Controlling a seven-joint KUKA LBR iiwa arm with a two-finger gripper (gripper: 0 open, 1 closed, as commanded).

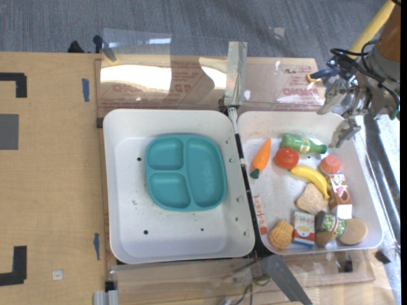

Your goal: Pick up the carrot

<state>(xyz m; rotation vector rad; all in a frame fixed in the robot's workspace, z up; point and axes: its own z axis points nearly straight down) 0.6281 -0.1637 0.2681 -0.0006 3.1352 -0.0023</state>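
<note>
The carrot (261, 155) is orange with a green stub at its near end. It lies in the right bin (270, 199), close to the bin's left wall and pointing away from me. My gripper (339, 117) hangs over the far right corner of that bin, well to the right of the carrot and beyond the other toy food. Its fingers stand apart and hold nothing.
Right of the carrot lie a green bottle (303, 145), a tomato (286, 158) and a banana (311, 178). A bread slice (310, 200) and several more food toys fill the near right corner. A teal divided plate (186, 171) sits in the left bin (124, 196).
</note>
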